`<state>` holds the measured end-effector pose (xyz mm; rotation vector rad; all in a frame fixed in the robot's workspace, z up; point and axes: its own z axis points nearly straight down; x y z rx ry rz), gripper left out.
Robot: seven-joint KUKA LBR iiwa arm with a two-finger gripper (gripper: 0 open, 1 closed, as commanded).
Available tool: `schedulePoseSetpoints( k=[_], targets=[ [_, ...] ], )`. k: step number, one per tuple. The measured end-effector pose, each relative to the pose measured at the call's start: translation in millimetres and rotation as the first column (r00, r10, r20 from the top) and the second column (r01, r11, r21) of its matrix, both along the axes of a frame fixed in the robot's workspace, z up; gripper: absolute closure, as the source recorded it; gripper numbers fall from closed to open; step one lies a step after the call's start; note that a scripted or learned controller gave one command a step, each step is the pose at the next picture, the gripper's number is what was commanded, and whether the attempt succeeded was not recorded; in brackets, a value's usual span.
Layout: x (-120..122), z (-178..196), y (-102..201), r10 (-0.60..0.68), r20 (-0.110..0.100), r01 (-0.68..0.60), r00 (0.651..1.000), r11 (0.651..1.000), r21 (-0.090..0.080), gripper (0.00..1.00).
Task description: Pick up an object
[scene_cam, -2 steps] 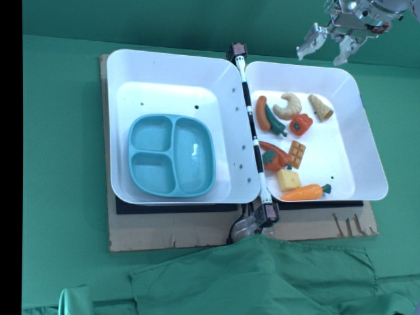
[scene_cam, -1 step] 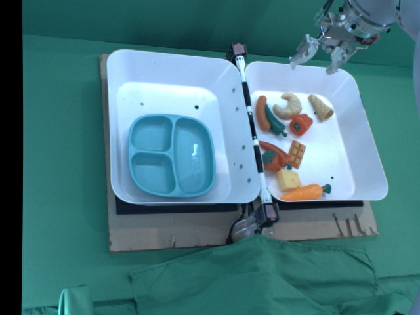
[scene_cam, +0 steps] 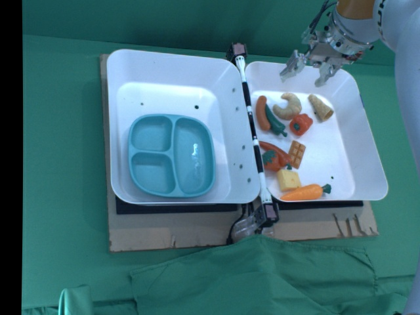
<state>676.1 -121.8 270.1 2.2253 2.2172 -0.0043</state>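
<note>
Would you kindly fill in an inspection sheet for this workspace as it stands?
Surface: two white bins, left bin and right bin, on cardboard over green cloth.
Job's things: in the right bin, toy food: croissant, sausage, red pepper, cone, waffle, cheese, carrot.
Clutter: teal divided plate in the left bin.
Grippers: end effector open, above the right bin's far edge, holding nothing.
Cables: nothing seen.
Surroundings: green backdrop; folded green cloth in front.
</note>
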Motion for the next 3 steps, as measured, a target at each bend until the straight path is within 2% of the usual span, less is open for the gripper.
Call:
schedulePoseSetpoints(
  k=[2, 3],
  targets=[
    [2.4, -87.3, -0.5, 0.0, 0.006, 0.0, 1.0, 1.0, -0.001, 0.0],
    [5.2, -69.2, -1.4, -0.002, 0.02, 0.002, 1.0, 1.0, -0.003, 1.0]
  ],
)
